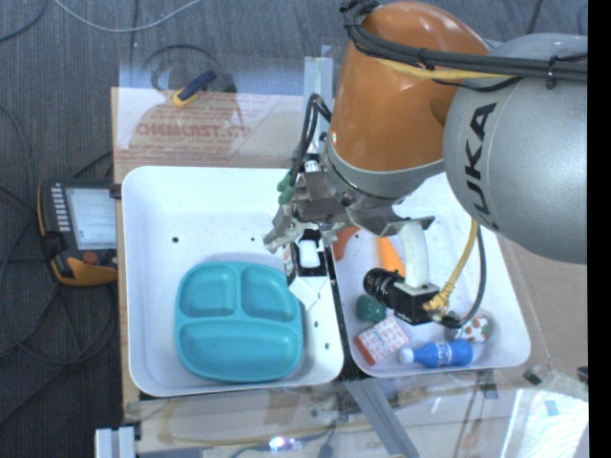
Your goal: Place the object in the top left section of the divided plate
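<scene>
Which thing the task means cannot be told from this view, so the judgement runs over the candidates in the right bin [503, 299], nearest first. The blue bottle [441, 354] lies on its side by the near wall. It looks like smooth, light plastic that would roll and slip, so a hold across the middle of its body seems safest. Just beside it the red-and-white checkered packet [382, 340] lies flat, likely light and a little crushable, best taken by its edges. The speckled round piece [474, 328] near the bottle would probably roll from a glancing touch. Farther back, a small green thing [369, 307] and an orange, carrot-like piece [388, 254] look like light, rigid toy food, and the orange one seems easiest to take across its narrow width. In the left bin [153, 208] the teal divided plate [183, 324] sits toward the near wall, all three wells bare, its top left section [212, 291] included. The tool [307, 256] hangs over the walls where the two bins meet, just beside the plate's top right well. I cannot tell whether it is apart or together, nor whether it carries anything. Beyond the bins a cardboard sheet [210, 127] lies on the desk.
</scene>
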Available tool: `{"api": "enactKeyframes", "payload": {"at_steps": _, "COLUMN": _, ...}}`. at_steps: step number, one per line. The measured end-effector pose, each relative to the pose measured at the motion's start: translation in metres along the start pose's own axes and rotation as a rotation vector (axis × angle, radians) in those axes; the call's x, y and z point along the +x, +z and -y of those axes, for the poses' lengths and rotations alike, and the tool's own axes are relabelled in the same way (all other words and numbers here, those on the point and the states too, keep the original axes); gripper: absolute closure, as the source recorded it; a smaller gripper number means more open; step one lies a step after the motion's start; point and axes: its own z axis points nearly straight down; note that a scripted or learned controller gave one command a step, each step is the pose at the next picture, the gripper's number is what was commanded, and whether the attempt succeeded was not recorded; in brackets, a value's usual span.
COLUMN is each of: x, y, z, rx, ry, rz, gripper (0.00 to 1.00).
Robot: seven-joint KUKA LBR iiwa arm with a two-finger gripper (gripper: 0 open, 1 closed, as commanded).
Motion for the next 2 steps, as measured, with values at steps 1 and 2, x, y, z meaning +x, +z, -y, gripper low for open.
{"api": "enactKeyframes", "payload": {"at_steps": 1, "x": 0.032, "y": 0.122, "z": -0.022, "rx": 0.006, "ry": 0.033, "rz": -0.003, "gripper": 1.0}}
{"api": "enactKeyframes", "payload": {"at_steps": 2, "x": -0.032, "y": 0.126, "z": -0.056, "rx": 0.004, "ry": 0.038, "rz": -0.002, "gripper": 1.0}}
